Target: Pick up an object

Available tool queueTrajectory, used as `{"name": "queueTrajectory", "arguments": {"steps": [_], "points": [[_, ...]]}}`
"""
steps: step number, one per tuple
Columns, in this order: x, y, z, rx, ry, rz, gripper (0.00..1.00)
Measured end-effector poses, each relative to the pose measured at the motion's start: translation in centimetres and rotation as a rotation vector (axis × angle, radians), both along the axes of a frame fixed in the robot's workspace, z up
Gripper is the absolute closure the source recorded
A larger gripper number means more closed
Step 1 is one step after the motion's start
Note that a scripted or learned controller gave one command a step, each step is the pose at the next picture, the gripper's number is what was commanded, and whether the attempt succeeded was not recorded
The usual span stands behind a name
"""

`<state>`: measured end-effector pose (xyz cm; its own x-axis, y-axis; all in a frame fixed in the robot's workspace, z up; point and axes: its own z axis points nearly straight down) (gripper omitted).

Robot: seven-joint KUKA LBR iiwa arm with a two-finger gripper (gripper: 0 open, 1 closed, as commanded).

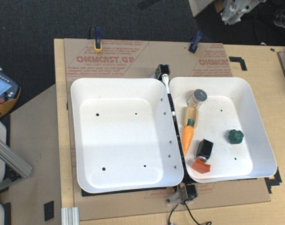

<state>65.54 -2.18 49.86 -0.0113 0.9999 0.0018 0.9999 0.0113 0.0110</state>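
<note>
The brown cardboard-covered bench (133,50) bears two shallow white plastic bins: the left bin (81,125) and the right bin (255,125), touching along a black hinge strip down the middle. All the candidate things lie in the right bin, crowded toward its left wall. The metallic gripper (236,8) hangs at the top right of the view, beyond the bench's far edge and well apart from everything; whether its jaws are open or closed cannot be told from here. From it, the things lie down the view and a little leftward. The slim orange carrot-shaped toy (188,137) lies with its long axis running near to far, tip against a tan wooden cylinder (191,114). A small black block (204,148) touches a red wedge (201,166). The round dark-green ball (235,136) sits alone, with open room all round, and looks the easiest pick
</note>
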Motion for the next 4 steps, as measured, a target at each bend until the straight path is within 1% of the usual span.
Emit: {"name": "queueTrajectory", "arguments": {"steps": [1, 2, 3, 4], "points": [[-3.5, 6.0, -1.8, 0.000, 0.014, -0.004, 1.00], [-1.5, 14.8, -1.1, 0.001, 0.007, -0.002, 1.00], [-5.9, 21.9, 0.7, 0.001, 0.009, -0.002, 1.00], [-7.3, 24.8, 2.4, 0.000, 0.007, -0.008, 1.00]]}}
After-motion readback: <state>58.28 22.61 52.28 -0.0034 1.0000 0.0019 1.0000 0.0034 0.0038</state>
